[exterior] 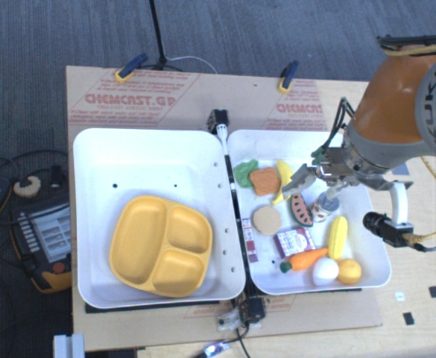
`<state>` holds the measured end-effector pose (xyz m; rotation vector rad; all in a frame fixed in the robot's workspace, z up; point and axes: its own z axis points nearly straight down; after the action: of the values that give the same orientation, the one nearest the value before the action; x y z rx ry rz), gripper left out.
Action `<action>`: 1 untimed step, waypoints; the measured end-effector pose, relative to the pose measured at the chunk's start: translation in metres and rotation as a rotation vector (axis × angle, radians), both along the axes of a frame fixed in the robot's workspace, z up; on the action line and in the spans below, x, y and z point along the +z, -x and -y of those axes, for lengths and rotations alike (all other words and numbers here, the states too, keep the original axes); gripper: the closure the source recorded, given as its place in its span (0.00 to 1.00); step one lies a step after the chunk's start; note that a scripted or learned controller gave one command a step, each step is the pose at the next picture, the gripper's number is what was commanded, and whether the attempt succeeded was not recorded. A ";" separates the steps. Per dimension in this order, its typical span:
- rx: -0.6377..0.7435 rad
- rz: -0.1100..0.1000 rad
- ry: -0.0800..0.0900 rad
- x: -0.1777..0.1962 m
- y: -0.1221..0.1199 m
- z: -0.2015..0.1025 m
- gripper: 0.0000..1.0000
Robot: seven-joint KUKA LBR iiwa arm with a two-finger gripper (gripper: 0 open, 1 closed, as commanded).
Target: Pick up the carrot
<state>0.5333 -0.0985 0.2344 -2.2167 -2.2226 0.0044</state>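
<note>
The carrot (305, 260), orange with a green stem end pointing left, lies near the front of the right bin (378, 237). It sits between a purple box (294, 241) and a white egg (324, 271). My gripper (316, 189) hovers over the middle of the right bin, behind the carrot and above a watermelon slice (301, 209). Its fingers (302, 177) are spread open, and nothing is between them.
Crowding the right bin are a green leafy piece (245, 171), a brown toast (264, 180), a round biscuit (266, 218), a yellow corn cob (337, 236) and an orange (349, 271). A yellow divided plate (162, 245) lies in the left bin (106, 162).
</note>
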 end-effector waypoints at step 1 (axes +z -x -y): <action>-0.062 -0.004 0.001 -0.055 -0.066 -0.045 0.00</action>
<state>0.5990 -0.0531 0.1798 -2.2830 -2.1514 0.0093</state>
